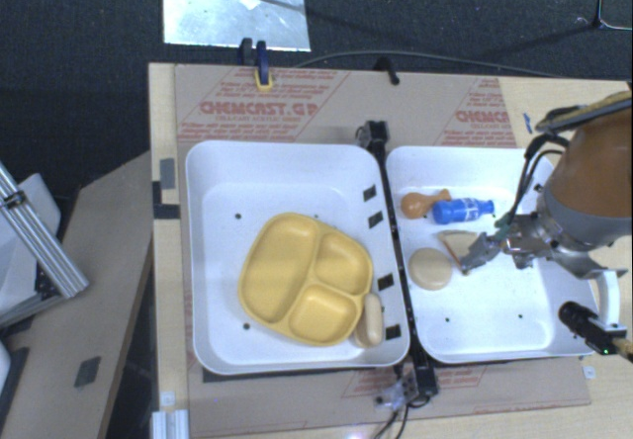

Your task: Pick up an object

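Your gripper hangs over the right bin, finger state indeterminate, just beside the round beige object near the divider, so you are at approach; next, centre and descend.

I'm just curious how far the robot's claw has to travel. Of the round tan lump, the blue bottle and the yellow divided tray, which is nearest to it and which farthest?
Measured from the gripper, in the right bin:
1. Round tan lump, just left of it in the same bin.
2. Blue bottle, a little farther, toward the bin's back.
3. Yellow divided tray, clearly farthest, in the left bin.
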Robot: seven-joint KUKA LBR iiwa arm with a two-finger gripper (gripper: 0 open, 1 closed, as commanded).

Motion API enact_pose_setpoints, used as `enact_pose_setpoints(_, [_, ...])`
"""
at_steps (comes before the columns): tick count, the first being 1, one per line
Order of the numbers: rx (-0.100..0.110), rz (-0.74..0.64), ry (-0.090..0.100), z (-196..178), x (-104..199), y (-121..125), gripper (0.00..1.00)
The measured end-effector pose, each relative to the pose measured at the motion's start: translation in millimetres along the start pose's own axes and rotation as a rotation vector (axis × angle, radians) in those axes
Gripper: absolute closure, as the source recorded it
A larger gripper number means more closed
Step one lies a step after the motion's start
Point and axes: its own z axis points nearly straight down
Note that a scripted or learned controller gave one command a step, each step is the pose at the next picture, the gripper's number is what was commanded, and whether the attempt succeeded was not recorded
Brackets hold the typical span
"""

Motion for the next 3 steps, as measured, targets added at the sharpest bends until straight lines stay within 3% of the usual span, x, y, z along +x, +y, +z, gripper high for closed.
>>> enact_pose_setpoints(1, [-0.012, -0.002, -0.002, -5.3, 0.0, 2.8, 0.00])
enact_pose_setpoints(3, [-0.007, -0.001, 0.000, 104.8, 9.9, 1.9, 0.00])
